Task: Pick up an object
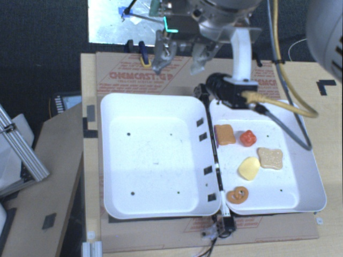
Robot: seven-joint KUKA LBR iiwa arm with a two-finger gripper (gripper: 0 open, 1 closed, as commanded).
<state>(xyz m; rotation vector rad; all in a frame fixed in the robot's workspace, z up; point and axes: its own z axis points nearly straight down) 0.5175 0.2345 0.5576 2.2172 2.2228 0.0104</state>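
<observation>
Tool (pixel 181 63) high above the table, fingers apart and holding nothing, right bin (pixel 305 167) with orange bread slice (pixel 225 134) long axis front-to-back, tomato (pixel 247 138), toast (pixel 270 158), yellow piece (pixel 248 168), pretzel (pixel 237 196)

Robotics lab, test rig. Pincer (pixel 181 58) on grey industrial arm, cables (pixel 284 103) trailing just right of it. Below pincer, two white bins (pixel 155 159) side by side on plywood table (pixel 64 143), toy food pieces (pixel 249 168) inside right bin. Aluminium framing (pixel 21 149) far left of pincer.
</observation>
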